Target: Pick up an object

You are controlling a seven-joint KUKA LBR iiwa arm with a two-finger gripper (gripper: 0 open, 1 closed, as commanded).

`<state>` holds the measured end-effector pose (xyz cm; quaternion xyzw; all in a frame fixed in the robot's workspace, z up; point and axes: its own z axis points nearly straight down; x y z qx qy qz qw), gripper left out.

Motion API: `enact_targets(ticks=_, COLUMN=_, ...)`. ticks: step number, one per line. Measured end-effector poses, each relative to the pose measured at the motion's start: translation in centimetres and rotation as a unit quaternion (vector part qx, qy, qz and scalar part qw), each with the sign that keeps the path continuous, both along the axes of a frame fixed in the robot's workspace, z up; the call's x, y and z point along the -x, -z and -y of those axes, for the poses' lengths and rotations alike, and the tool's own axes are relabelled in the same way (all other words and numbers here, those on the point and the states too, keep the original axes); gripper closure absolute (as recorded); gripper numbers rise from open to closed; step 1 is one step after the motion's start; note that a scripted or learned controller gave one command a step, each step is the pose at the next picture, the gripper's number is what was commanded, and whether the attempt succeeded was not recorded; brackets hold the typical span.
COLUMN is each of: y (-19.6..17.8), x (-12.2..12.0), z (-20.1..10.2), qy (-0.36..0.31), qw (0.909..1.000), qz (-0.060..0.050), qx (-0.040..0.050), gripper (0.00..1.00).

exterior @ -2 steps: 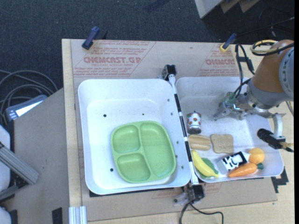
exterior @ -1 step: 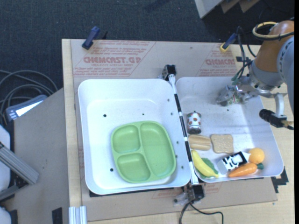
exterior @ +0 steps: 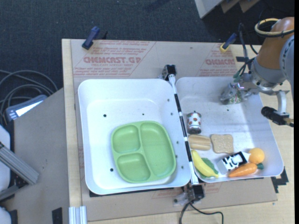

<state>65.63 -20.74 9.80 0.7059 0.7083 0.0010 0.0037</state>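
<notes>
My gripper (exterior: 231, 95) hangs low over the far part of the right bin (exterior: 210, 90), on the end of the grey arm with its orange band (exterior: 275, 41). Nothing shows beneath it but bare white bin floor. The toy foods lie nearer the front of this bin: a small can (exterior: 194, 121), a bread roll (exterior: 199, 142), a toast slice (exterior: 222, 143), a banana (exterior: 203, 165), a black-and-white box (exterior: 235, 161), an orange (exterior: 256, 155) and a carrot (exterior: 243, 170). The can is the closest to the gripper, down and to its left.
A green divided plate (exterior: 142, 150) lies in the left bin (exterior: 93, 101). A black divider rail (exterior: 180, 120) runs between the two bins. Blue clamps (exterior: 90, 37) sit at the far edge of the cardboard base.
</notes>
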Motion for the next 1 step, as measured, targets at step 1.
enact_targets(ticks=1, y=-4.59, x=1.39, z=-6.10, qy=0.000, qw=1.0000, qz=-0.004, qx=-0.0025, gripper=1.00)
